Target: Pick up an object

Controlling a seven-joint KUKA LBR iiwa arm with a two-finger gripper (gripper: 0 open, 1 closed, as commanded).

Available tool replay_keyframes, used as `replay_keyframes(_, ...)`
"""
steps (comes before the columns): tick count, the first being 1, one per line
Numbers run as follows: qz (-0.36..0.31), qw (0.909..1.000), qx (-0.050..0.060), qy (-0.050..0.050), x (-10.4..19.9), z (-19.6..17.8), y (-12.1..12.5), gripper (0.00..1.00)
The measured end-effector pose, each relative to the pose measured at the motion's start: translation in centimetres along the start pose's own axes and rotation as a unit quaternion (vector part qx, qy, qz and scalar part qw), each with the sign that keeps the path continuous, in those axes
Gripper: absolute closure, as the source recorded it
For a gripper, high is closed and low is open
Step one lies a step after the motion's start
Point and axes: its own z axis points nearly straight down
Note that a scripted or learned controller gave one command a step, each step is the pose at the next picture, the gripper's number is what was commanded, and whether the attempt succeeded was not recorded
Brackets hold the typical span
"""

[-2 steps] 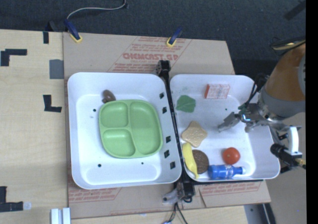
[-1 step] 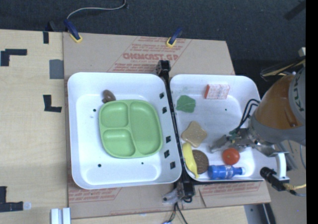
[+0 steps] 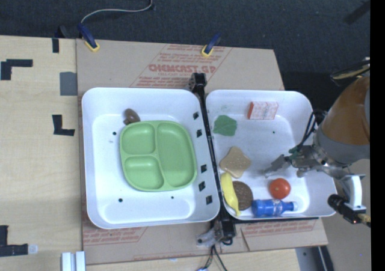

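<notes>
- While the gripper [image 3: 272,169] hangs low in the right bin [image 3: 301,103], just above the tomato [image 3: 279,188], whether its fingers are open or closed cannot be told.
- Tomato, bottle [image 3: 272,208], bread [image 3: 235,161], brown disc [image 3: 242,194] and banana [image 3: 228,193] crowd that bin's near corner; a closing grip could catch two at once.
- Being round, the tomato may well roll aside toward the bottle.
- Box [image 3: 263,109] and leaf [image 3: 225,125] lie well apart, at the far side.
</notes>
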Motion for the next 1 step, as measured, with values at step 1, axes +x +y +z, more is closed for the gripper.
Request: replay_keyframes(1,-0.001,1.0,0.001,0.001,4.95,4.18,-0.01,0.0)
